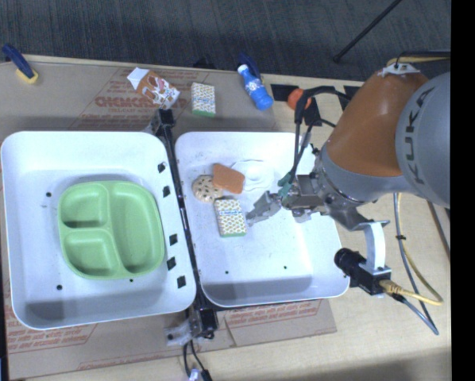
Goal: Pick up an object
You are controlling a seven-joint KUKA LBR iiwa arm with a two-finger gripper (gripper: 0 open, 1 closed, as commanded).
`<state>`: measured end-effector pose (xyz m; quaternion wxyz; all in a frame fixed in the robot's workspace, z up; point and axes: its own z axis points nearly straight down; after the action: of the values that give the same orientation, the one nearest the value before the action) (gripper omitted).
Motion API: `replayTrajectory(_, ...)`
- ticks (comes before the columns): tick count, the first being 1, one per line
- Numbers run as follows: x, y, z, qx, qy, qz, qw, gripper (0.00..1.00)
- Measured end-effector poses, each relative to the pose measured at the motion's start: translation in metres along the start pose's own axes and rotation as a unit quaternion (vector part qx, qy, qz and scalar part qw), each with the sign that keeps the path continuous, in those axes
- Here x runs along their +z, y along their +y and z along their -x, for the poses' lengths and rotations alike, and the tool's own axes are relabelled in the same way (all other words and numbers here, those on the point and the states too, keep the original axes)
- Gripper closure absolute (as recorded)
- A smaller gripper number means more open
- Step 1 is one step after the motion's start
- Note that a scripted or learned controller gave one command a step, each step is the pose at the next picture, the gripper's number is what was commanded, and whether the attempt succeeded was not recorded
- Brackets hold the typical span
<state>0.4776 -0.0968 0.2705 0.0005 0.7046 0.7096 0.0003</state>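
In the right bin (pixel 301 280), three small objects lie at the upper left: a round cookie (pixel 203 187), an orange block (pixel 229 178) touching it on the right, and a green-and-white packet (pixel 230 217) just below them. My gripper (pixel 261 207) hangs low over the bin, its tip just right of the packet. Nothing shows in its grasp. The grey arm with its orange band reaches in from the right.
A green divided tray (pixel 110 228) sits in the left bin (pixel 23 173). Behind the bins, on the cardboard, lie a snack wrapper (pixel 152 88), a second green packet (pixel 203 99), a blue bottle (pixel 256 88) and a blue clip (pixel 21 63).
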Motion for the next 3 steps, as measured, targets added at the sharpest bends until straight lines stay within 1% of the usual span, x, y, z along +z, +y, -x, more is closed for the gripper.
replayTrajectory(1, 0.133, -0.002, 0.025, 0.001, 0.001, -0.003, 1.0, 0.0)
replayTrajectory(2, 0.18, -0.003, -0.006, 0.0, 0.001, -0.004, 1.0, 0.0)
replayTrajectory(3, 0.169, -0.001, -0.005, -0.003, 0.001, -0.003, 1.0, 1.0)
